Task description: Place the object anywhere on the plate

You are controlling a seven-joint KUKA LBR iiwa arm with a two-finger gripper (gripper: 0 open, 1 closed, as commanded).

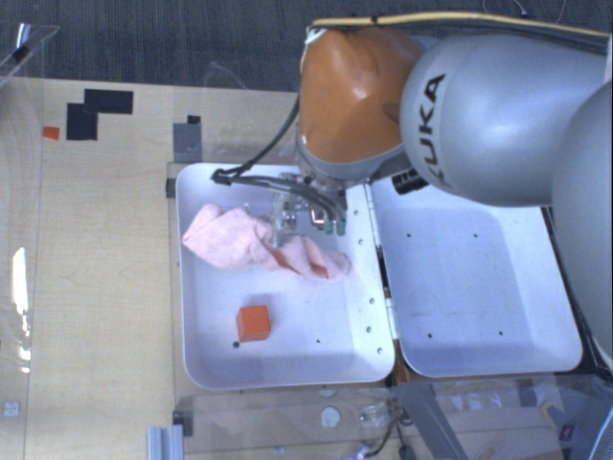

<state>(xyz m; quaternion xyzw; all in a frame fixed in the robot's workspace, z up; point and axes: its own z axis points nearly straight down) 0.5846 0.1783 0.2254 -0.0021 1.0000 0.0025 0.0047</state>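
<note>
a pale wood counter [86,286] carries two shallow white bins side by side. nearest the viewer, in the left bin [206,367], an orange block [254,323] sits alone on the floor, apart from everything else and easy to reach from above. behind it a crumpled pink cloth [254,242] sprawls across the middle of the same bin. the jaws [285,233] press down into the cloth near its centre, likely aiming to pinch it for lifting; whether they are released or clenched i cannot tell, since the wrist hides them. no plate can be made out. the right bin [479,353] lies beside, under the grey arm [498,103] with its orange band [354,89], reaching in from the right.
</note>
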